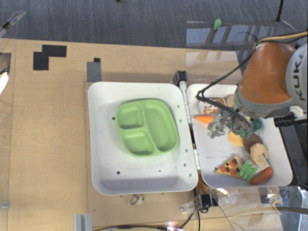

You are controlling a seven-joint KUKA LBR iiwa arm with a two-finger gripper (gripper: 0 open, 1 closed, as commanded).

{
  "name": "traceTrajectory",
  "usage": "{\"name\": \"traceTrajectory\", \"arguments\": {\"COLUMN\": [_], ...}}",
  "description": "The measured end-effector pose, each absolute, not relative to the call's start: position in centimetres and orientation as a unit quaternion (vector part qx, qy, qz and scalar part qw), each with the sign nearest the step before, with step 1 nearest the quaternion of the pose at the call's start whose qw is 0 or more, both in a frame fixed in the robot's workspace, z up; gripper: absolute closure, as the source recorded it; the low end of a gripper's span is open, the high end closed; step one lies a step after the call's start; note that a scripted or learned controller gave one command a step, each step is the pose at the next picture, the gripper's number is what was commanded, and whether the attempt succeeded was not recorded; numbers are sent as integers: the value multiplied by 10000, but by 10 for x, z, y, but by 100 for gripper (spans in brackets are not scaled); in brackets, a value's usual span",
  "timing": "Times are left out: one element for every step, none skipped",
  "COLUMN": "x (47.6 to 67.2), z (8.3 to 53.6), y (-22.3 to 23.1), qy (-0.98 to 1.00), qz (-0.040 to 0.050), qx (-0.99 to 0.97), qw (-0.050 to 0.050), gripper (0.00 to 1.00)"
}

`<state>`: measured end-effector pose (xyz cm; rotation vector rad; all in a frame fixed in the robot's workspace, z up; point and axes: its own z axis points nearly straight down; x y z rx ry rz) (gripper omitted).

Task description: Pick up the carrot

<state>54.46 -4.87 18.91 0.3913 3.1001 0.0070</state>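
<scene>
In the right bin (284, 174), the gripper (217, 127) hung low, just right of the carrot (203, 120), which lay near the bin's left wall; gripper state: cannot tell, too cluttered. The arm (269, 76) covered the bin's upper part. A pizza slice (230, 167), cheese wedge (236, 138) and other toy food sat lower right. The left bin (103, 177) held a green divided plate (146, 126).
</scene>
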Motion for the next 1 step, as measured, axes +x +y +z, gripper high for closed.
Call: {"name": "traceTrajectory", "arguments": {"x": [530], "z": [237], "y": [17], "qy": [9533], "qz": [29], "qx": [3018], "qw": [56], "gripper": [100]}}
